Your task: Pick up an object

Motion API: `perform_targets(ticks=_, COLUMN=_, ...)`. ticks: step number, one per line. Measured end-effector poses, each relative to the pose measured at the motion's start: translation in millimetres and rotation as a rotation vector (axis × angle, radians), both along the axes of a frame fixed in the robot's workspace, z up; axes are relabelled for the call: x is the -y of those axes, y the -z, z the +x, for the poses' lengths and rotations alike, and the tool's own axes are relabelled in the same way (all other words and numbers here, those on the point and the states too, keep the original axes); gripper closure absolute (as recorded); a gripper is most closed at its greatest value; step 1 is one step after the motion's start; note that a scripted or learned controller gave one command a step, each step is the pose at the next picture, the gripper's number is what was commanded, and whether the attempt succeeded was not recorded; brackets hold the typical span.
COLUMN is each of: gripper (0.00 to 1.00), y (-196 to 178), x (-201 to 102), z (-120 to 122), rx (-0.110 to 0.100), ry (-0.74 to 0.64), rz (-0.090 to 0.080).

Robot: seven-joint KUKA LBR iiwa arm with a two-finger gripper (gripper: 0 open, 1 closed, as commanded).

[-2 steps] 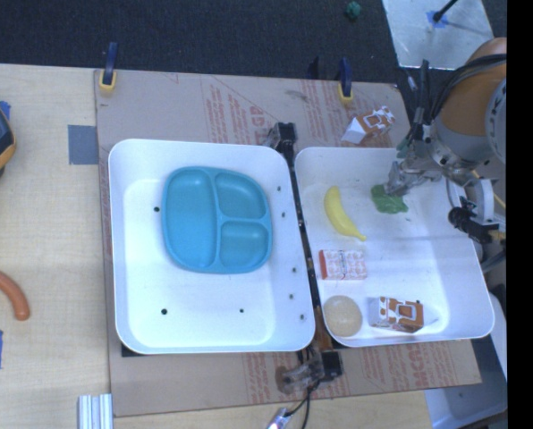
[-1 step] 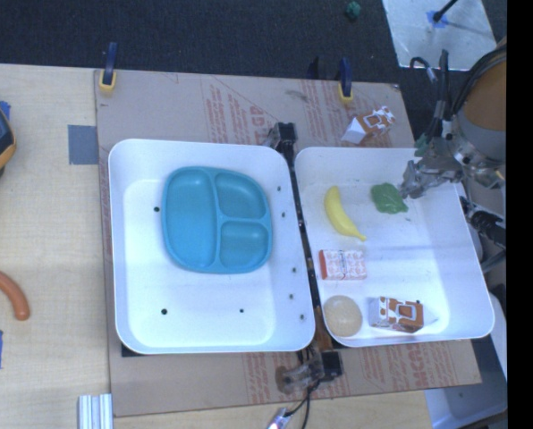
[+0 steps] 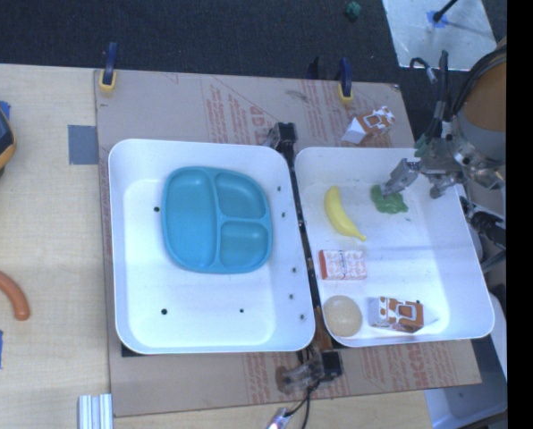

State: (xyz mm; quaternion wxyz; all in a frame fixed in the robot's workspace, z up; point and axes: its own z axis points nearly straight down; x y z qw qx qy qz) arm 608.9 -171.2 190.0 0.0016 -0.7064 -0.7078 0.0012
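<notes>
I see the grey two-finger gripper (image 3: 399,180) over the small green leafy object (image 3: 390,201), partly covering it; I cannot tell its finger state, arm cut off at three o'clock.

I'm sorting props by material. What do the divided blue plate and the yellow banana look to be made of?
The divided blue plate looks like moulded plastic with a matte finish: one even colour, rounded compartment ridges. The yellow banana is probably a plastic toy, uniformly bright and unblemished, though real fruit can't be ruled out.
</notes>
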Motion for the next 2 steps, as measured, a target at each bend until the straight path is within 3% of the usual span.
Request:
perform_targets(ticks=1, gripper=0.00, y=79.5, x=21.2, z=25.2, rx=-0.003, ry=-0.001, rz=-0.002)
perform_targets(ticks=2, gripper=0.00, y=98.1, x=-3.0, z=47.3, rx=0.001, ry=-0.005, rz=-0.002)
